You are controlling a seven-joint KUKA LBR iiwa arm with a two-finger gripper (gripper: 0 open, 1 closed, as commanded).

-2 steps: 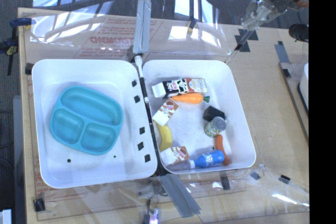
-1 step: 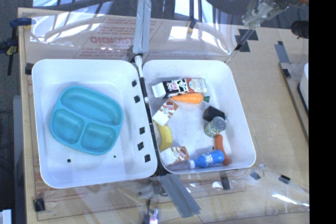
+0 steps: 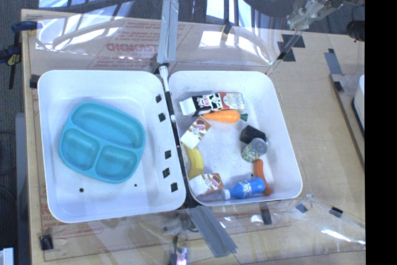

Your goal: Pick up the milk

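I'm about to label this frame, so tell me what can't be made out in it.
- Gripper: small and blurred at the camera view's top right; finger state unreadable.
- Milk carton: lying down, its near edge covered by the carrot; print too small to read.
- Blue bottle: its label is too small to read.
- Small packet: partly tucked against the right bin's wall.

Cow-spotted milk (image 3: 211,102), blue tray (image 3: 102,141)

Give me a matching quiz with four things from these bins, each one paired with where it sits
Things:
1. milk
2. blue plate
3. blue bottle
4. carrot

Places:
A. left bin
B. near edge of the right bin
C. far end of the right bin, by the wall
D. just in front of the milk

Pairs: 1-C, 2-A, 3-B, 4-D
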